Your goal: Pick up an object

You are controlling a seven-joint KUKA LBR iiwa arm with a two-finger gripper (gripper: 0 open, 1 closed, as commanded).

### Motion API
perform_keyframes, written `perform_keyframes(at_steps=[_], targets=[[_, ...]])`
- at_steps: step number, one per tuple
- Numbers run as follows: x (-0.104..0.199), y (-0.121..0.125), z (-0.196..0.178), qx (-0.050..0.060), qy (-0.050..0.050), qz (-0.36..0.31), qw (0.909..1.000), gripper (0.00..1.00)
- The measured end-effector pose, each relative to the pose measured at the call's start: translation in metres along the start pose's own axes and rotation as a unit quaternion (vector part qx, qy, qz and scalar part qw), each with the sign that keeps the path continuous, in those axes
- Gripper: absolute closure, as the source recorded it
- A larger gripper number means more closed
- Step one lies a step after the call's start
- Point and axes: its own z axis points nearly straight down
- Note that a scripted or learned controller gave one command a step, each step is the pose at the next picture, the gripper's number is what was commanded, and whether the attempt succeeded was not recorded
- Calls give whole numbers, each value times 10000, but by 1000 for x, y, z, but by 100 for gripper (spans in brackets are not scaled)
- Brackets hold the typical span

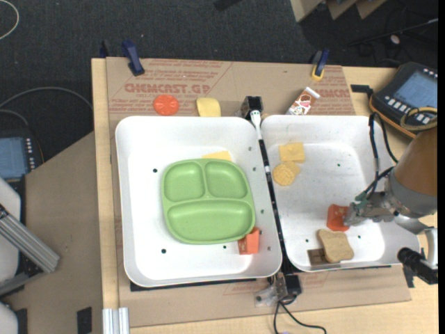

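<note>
The right bin [351,134] holds a yellow square piece [292,152], a round tan cracker [284,175], a small red piece [337,218] and a slice of toast [335,245]. My gripper [360,211] is low in this bin at its right side, with its tip right beside the red piece and seemingly touching it. The grey wrist above hides how the tip meets the red piece. In the left bin [135,186] lies a green divided plate [207,200], with an orange block [249,242] at its front right corner and a yellow piece [218,156] peeking out behind it.
On the board behind the bins lie an orange disc [165,104], a yellow item [208,107] and a red-and-white packet [303,101]. Blue clamps [132,58] hold the board's back edge. A control pendant [410,96] sits at the far right.
</note>
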Motion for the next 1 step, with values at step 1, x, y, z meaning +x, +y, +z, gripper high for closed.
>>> perform_keyframes(at_steps=[1], targets=[[0, 0, 1, 4, 2, -1, 10000, 0]])
